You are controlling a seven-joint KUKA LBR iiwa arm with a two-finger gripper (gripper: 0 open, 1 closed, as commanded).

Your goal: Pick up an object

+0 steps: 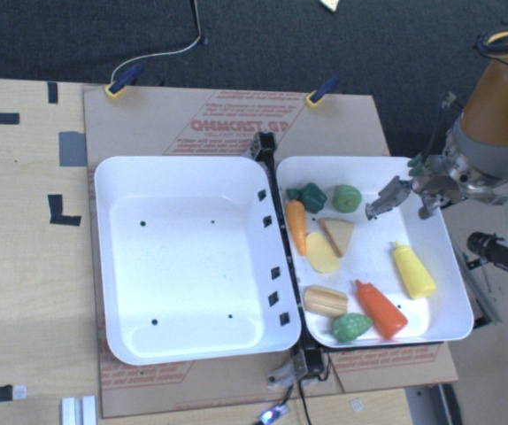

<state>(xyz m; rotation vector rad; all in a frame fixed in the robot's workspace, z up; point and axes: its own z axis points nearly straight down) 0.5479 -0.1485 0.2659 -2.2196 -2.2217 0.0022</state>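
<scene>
We are looking down on the worktop (24, 237), where two white bins are sitting side by side on a cardboard sheet (236, 127). The left bin (183, 255) is lying beside the right bin (431, 326), which is carrying all the toy food. Along its left wall we are seeing an orange carrot (296, 224), with a dark green vegetable (311, 197) and a round green fruit (347, 198) near the far side. A tan wedge (336, 232) is touching a pale yellow piece (322, 253) just beside the carrot. Toward the near side a bread roll (325, 301) is lying next to a bumpy green piece (351, 328), and a red bottle (381, 308) is slanting beside them. A yellow bottle (412, 270) is lying near the right wall.

The arm (493, 113) is reaching in from the right, and its tool (404, 197) is hanging over the far right part of the right bin, clear of the food, with nothing between its fingers. We are seeing those fingers spread apart, one (385, 200) pointing toward the round green fruit.
</scene>
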